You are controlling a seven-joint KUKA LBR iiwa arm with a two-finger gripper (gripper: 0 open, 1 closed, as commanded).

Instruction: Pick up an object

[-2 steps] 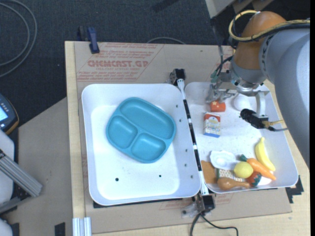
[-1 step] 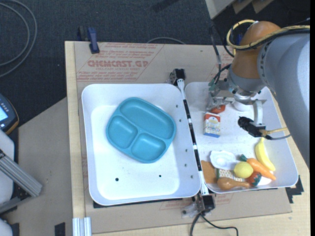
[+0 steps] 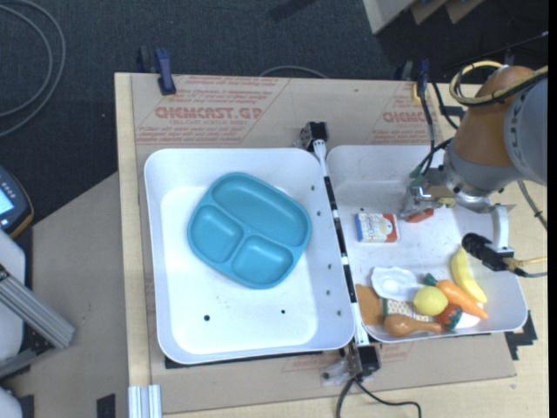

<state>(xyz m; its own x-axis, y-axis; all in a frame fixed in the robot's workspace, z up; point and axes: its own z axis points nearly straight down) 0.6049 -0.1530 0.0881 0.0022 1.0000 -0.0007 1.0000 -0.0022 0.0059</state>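
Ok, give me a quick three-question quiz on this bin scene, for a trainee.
1. True or false: the blue divided plate lies in the right bin.
2. Which thing lies nearest the gripper? A) the banana B) the small red piece C) the lemon
3. Fill in: the small carton lies close to the bin's ____ wall, by the divider.

Key: 1. False, it lies in the left bin. 2. B. 3. Left.
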